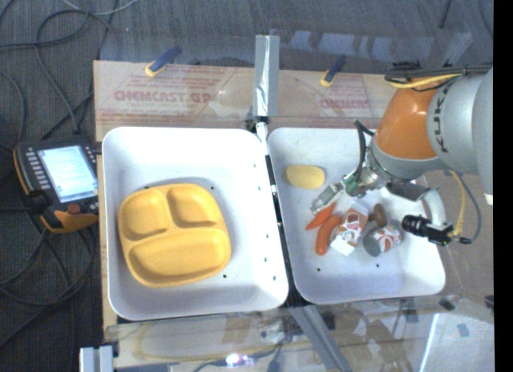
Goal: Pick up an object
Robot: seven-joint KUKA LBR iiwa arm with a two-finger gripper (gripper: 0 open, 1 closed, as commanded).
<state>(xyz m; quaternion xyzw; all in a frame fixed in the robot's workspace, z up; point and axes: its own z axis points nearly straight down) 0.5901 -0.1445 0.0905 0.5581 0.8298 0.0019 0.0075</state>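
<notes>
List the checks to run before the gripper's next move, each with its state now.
1. Gripper over the right bin: ok.
2. Object held between the fingers: cannot tell.
3. Targets within reach: ok; the carrot, carton and can lie just below the gripper.
4. Targets well separated: not ok; carrot, carton and can crowd together.
5. Easier target available: ok; the yellow piece lies apart from the cluster.
6. Tray out of the way: ok; it sits in the left bin.
</notes>
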